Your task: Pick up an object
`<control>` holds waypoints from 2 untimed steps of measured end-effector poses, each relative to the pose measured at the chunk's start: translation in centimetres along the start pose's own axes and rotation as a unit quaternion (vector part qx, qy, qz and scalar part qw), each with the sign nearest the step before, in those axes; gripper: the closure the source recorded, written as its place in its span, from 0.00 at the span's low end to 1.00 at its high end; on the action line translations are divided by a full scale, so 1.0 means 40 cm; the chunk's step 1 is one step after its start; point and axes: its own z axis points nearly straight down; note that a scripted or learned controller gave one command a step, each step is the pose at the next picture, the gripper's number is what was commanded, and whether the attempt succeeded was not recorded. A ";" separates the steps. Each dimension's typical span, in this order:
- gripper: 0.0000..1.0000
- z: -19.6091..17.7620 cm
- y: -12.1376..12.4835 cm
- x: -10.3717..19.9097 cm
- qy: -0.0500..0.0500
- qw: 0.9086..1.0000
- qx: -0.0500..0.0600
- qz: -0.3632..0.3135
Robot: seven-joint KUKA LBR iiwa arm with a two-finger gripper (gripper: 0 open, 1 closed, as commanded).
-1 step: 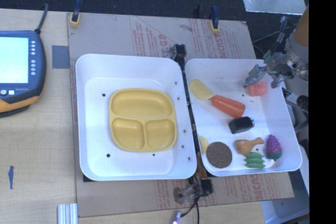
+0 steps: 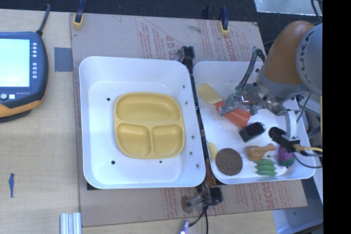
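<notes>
My gripper is low in the right bin, at its upper middle. It sits right against the upper left end of an orange-red block; whether the block is held is hidden by the gripper body. A pale yellow piece lies just to its upper left. A black block lies below the orange one. Along the bin's front are a brown disc, a tan piece, a green item and a purple item.
The left bin holds a yellow divided plate. A teach pendant lies on the bench at far left. The arm's orange band and grey wrist hang over the right bin's right side. Clamps hold the cardboard's back edge.
</notes>
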 end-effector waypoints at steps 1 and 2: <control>1.00 -0.027 0.001 -0.003 -0.001 1.000 0.000 -0.001; 1.00 -0.219 -0.008 0.179 0.000 1.000 -0.002 0.001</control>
